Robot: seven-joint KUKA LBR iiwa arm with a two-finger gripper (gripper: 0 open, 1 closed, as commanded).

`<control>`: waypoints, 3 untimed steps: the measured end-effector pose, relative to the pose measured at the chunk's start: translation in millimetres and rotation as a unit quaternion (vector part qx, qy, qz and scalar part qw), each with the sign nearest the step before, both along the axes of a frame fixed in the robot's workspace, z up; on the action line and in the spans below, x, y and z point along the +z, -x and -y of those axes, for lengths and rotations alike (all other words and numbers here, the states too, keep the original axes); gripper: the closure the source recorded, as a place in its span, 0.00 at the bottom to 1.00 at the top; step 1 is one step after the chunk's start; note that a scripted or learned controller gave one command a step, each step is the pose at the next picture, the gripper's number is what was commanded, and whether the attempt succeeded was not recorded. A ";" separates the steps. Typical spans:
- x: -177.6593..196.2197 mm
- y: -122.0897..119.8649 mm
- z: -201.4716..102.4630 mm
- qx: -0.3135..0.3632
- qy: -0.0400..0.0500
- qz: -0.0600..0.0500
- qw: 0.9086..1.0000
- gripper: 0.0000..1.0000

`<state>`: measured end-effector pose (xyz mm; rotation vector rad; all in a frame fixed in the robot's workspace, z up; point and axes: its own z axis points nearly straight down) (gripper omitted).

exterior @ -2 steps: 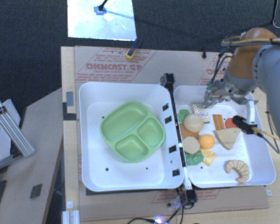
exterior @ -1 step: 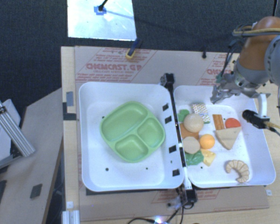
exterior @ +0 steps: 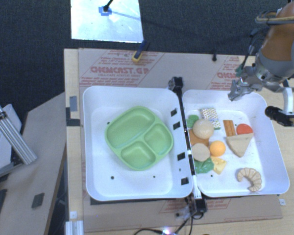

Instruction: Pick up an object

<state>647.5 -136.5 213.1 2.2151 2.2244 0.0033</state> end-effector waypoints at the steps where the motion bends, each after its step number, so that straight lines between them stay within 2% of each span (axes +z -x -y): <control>1: 12.3 -1.1 -0.1 0.000 0.000 0.000 1.000 1.00; 3: 14.1 81.8 -83.1 0.001 0.000 -0.002 1.000 1.00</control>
